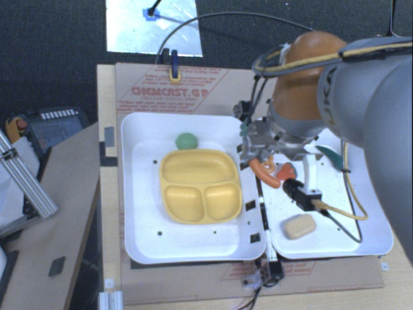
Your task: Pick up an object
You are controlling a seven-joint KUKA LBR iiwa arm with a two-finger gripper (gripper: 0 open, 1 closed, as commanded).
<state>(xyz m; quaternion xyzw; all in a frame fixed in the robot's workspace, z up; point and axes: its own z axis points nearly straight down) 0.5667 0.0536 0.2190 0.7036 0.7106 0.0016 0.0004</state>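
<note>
Camera view: my gripper (256, 155) hangs over the orange carrot (265, 173) at right bin's (369, 241) left wall. Grip state: can't tell. Risk: wall blocks closing and carrot slips.

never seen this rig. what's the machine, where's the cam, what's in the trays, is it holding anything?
There is one picture, from a fixed camera above the bench, looking down at a slant. The big grey and orange shape on the right is a robot arm. Its gripper hangs over the near-left part of the right bin, by the divide between the bins.

The left bin holds a yellow divided plate, with a small green ball behind it. The right bin holds two orange pieces just below the gripper, a beige block and a teal object partly hidden by the arm.

Whether it grips anything can't be told from this angle.
</note>
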